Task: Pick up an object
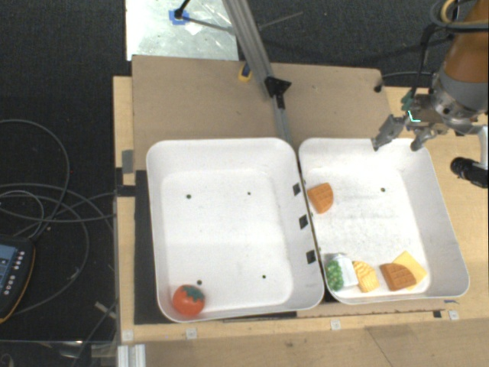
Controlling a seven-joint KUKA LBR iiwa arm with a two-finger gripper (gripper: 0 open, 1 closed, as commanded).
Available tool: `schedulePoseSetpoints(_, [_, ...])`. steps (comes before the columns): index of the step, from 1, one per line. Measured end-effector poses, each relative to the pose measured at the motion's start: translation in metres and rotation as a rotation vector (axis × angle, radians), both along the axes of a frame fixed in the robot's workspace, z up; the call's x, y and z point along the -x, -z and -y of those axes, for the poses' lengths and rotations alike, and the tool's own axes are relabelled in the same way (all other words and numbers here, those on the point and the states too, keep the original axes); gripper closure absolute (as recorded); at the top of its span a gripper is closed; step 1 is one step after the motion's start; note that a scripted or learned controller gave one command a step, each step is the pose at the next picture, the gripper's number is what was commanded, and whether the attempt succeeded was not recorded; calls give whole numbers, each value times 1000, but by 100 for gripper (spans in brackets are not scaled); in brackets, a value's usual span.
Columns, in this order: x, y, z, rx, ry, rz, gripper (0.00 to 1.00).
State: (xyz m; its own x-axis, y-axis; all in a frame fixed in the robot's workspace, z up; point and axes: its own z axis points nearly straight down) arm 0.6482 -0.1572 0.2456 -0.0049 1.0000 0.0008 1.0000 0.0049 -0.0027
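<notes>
My gripper [400, 135] hangs open above the far right corner of the right bin [428, 176], its two fingers spread with nothing between them. In that bin an orange waffle-textured piece [321, 197] lies near the left wall. Along the near edge sit a green and white item [338, 271], a yellow piece [366, 276], a brown toast-like piece [397, 276] and a yellow wedge [412, 265]. A red tomato [188, 300] rests in the near left corner of the left bin [221, 159].
A slanted grey pole [248, 33] with a black clamp [276, 88] crosses the bench behind the bins. Black clips [303, 220] sit along the seam between the bins. Cables and a pendant [11, 270] lie on the floor at the left.
</notes>
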Motion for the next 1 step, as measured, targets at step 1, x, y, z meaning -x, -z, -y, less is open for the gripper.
schedulePoseSetpoints(1, [-1,-3,0,2,-2,4,0])
